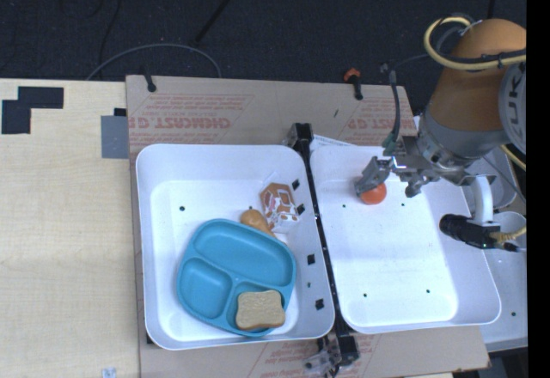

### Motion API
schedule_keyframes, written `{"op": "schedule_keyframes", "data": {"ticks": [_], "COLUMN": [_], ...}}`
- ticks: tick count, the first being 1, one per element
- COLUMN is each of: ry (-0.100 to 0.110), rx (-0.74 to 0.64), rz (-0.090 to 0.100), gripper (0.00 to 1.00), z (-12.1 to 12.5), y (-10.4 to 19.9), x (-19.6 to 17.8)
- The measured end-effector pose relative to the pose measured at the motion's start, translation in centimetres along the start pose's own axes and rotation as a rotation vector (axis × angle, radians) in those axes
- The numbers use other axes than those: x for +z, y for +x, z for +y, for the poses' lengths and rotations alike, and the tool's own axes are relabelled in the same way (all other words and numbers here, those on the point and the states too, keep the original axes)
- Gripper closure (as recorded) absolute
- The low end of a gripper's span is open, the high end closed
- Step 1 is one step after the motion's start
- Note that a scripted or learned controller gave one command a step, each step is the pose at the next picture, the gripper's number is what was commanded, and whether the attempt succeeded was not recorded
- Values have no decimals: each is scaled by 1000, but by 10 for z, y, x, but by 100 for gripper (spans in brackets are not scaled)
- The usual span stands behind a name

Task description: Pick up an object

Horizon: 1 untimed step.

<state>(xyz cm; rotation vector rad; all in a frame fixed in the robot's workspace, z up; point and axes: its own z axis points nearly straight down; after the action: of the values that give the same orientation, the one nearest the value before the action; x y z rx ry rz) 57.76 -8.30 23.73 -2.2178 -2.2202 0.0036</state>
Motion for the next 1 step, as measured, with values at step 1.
{"op": "schedule_keyframes", "data": {"ticks": [1], "ry": [4], "rx": [0], "rz": [0], "gripper": [0], "z": [-5], "y": [7], "x": [50]}}
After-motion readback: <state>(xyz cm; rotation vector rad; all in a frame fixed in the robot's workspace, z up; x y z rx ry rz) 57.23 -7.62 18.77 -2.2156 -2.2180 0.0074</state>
